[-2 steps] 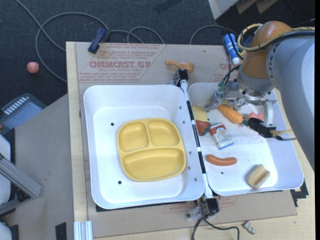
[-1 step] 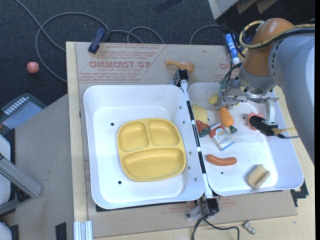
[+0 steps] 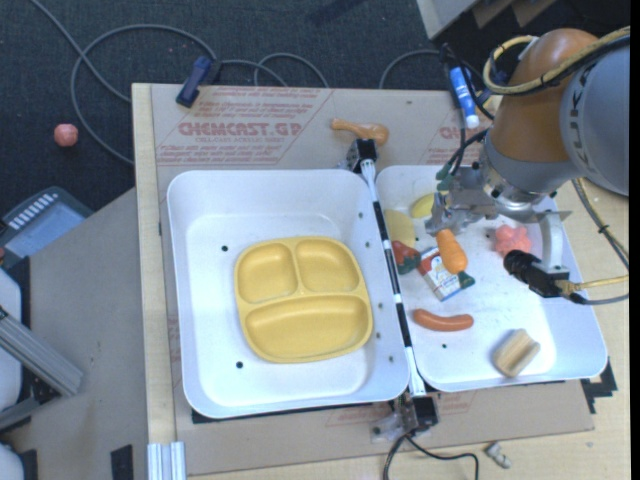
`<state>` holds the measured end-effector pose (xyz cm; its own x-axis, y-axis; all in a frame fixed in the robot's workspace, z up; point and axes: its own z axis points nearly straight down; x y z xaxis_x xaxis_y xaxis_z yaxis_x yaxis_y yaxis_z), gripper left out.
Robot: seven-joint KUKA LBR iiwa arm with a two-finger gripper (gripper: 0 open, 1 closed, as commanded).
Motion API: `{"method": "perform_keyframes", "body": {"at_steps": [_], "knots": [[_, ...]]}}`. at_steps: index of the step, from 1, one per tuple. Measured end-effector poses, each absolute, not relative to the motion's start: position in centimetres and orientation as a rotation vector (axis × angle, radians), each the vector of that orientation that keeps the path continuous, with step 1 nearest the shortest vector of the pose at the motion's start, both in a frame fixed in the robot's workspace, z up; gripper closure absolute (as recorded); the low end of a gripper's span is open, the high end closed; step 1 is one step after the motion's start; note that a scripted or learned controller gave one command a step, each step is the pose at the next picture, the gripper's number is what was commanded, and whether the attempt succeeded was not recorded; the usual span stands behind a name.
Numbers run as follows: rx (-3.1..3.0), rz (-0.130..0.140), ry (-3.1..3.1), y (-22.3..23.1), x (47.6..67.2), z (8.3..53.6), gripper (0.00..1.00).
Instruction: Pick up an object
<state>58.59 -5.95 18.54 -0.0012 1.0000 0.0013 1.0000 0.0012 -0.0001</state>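
My gripper [image 3: 447, 220] hangs low over the upper left part of the right bin [image 3: 580, 338], under the grey arm with the orange band. An orange carrot [image 3: 452, 254] lies directly below it, its top end touching or hidden by the gripper. Whether the carrot is held cannot be seen. Near it lie a small printed carton [image 3: 446, 280], a red and green toy piece [image 3: 404, 257] and a yellow piece [image 3: 421, 207]. A pink piece [image 3: 513, 238] sits to the right, partly under the arm.
A red sausage [image 3: 443, 320] and a tan block [image 3: 515, 352] lie in the right bin's near part. The left bin [image 3: 200, 218] holds a yellow divided plate [image 3: 299, 298]. A black connector with cable [image 3: 528, 268] hangs beside the arm. A tan toy [image 3: 360, 128] lies behind the bins.
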Motion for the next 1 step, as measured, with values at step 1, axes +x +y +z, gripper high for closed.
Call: {"method": "perform_keyframes", "body": {"at_steps": [1], "knots": [[-2.219,-0.002,-2.224,1.83,53.12,26.3,1.0]]}}
